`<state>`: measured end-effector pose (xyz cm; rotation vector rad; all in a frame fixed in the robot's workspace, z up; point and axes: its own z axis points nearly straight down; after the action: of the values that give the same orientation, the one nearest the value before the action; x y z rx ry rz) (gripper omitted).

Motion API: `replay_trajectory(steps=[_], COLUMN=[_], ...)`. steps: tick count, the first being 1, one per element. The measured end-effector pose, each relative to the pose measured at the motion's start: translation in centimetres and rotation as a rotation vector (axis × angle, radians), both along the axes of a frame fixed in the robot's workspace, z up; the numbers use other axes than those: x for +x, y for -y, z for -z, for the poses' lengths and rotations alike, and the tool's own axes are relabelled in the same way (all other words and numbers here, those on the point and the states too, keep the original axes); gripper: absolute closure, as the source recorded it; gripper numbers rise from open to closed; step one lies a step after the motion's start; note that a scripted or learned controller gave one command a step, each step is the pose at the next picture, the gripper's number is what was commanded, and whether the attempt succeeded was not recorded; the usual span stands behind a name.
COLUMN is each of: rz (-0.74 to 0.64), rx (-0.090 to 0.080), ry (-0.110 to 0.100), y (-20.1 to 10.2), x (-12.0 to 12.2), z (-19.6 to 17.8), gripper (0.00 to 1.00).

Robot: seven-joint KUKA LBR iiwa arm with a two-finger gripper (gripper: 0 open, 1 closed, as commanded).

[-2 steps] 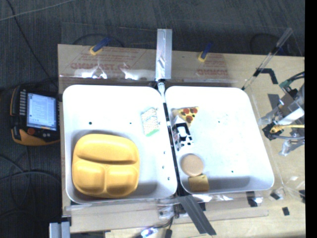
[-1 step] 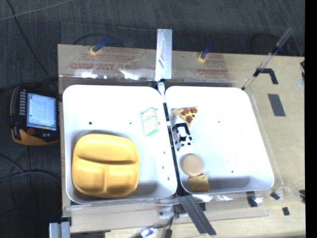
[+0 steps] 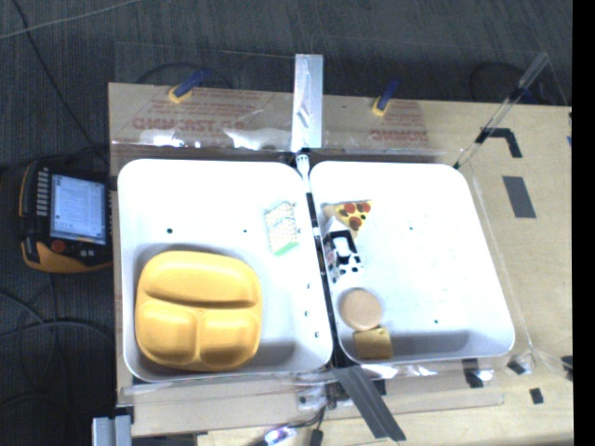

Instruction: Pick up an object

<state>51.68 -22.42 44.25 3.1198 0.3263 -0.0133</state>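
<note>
A large yellow moulded object lies in the front left of the left bin. A small pale green-and-white packet rests near that bin's right wall. In the right bin, along its left wall, sit a small red-and-yellow item, a black-and-white item, a round tan disc and a tan block at the front.
A handheld control pendant lies on the floor to the left of the bench. A metal divider post stands behind the bins. Yellow and blue clamps hold plastic sheeting at the back.
</note>
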Motion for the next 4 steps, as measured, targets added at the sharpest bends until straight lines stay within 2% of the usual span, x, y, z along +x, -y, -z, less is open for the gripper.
replay_trajectory(steps=[1, 2, 3, 4], rz=[-0.071, -0.208, -0.050, -0.047], rx=[0.008, 0.005, 0.004, 0.009], ry=[0.002, 0.003, 0.004, 0.002], y=[-4.1, -0.5, -0.1, -0.2], x=[-0.4, 2.4, 5.6, 6.4], z=[15.7, 4.3, 0.9, 23.2], gripper=[1.00, 1.00, 1.00, 1.00])
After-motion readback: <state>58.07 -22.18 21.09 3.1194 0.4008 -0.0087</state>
